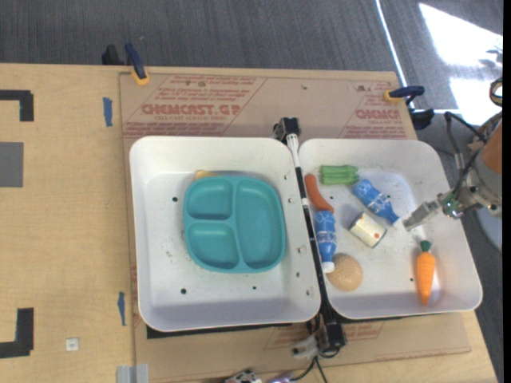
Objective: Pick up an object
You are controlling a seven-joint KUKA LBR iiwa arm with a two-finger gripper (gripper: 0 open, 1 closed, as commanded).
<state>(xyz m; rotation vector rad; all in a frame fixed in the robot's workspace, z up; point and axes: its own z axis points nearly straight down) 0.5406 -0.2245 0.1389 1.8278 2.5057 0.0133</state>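
The jaws [417,216] hang over the right bin [459,255]; whether they are parted cannot be told. The carrot [425,273] lies just below them; a centred, vertical descent would suit.

Grey carpet [239,14], sunlit patch [463,38] top-rt

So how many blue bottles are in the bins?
2, both in the right bin: one blue bottle lies by the divider, the other blue bottle sits further back, beside the green toy. Something small could hide under the teal plate.
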